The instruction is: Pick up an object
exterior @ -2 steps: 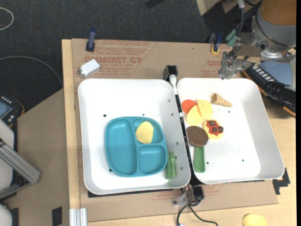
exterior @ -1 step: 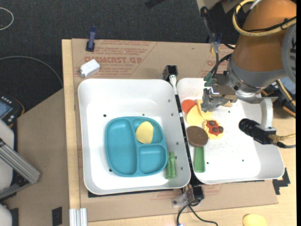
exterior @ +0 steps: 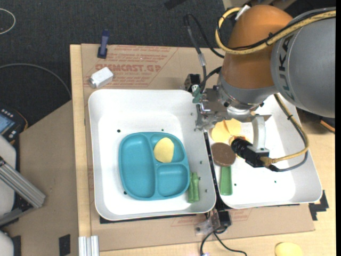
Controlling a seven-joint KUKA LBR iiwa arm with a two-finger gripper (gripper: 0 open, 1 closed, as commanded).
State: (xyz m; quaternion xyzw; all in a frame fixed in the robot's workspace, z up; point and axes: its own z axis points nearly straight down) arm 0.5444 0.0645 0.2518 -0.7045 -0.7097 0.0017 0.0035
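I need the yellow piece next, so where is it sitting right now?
The yellow piece lies in the upper right compartment of the blue divided tray, inside the left bin in the camera view.

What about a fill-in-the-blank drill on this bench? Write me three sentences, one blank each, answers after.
1. The yellow item lies in a compartment of the ___ divided plate.
2. That plate sits in the ___ bin of the camera view.
3. The brown round-headed tool in the right bin has a ___ handle.

Missing words: blue; left; green
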